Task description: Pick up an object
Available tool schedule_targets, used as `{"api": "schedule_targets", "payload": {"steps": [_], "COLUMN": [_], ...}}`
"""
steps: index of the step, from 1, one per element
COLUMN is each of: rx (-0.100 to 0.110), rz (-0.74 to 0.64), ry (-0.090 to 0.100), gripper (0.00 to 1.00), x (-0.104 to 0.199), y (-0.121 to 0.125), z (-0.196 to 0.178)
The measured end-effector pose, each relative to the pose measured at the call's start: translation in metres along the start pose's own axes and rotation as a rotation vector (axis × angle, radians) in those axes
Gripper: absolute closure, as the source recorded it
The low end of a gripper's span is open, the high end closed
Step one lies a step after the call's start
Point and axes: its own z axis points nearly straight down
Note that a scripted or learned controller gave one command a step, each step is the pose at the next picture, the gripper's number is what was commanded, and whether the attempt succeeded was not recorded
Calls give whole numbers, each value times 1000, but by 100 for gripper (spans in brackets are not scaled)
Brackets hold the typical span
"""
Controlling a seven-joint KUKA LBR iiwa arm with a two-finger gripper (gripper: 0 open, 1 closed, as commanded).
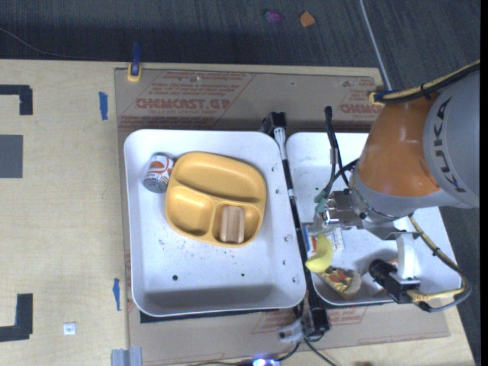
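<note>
Arm lowered over the right bin [358,147]; grasp risk at the crowded front-left corner.

The gripper [329,218] sits low in the right bin, just above a yellow, curved, smooth-looking object [319,255] that lies against the bin's left wall; whether it holds anything, and how wide it stands, cannot be told, as the wrist hides it. A small round multicoloured item [343,280] lies just beside the yellow object. Likely faults: the curved surface slipping out of a grasp, or the bin wall blocking a clean approach. The left bin [152,280], rigid white plastic, carries a glossy yellow divided tray [200,180] with a tan block [232,224] in one compartment and a small can [158,171] touching its rim.
</note>
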Motion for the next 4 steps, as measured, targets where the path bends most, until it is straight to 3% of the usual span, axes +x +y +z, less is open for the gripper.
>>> {"api": "schedule_targets", "payload": {"steps": [1, 2, 3, 4], "rx": [5, 0, 5, 7], "rz": [2, 0, 2, 1], "ry": [0, 0, 1, 2], "gripper": [100, 100, 100, 100], "x": [-50, -2, -45, -6], "y": [-1, 0, -1, -2], "z": [5, -1, 4, 15]}}
